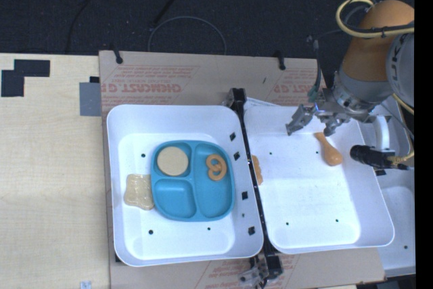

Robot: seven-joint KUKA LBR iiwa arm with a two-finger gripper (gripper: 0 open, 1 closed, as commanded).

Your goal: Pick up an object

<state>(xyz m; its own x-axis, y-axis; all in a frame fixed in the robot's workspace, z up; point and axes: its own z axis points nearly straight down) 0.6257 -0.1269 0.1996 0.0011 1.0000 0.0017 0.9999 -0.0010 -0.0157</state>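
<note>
The arm is cut off by the right edge, its base out of frame. The claw is too small and dark to read its fingers. A tan item at the bins' divider is partly hidden, its kind unclear.

Two white bins on a pale wood table. Blue divided tray carries a tan round cracker and a golden-brown pretzel — a pale yellow piece beside it. Orange-tan drumstick-shaped toy in the right bin; grey arm, orange band.
</note>
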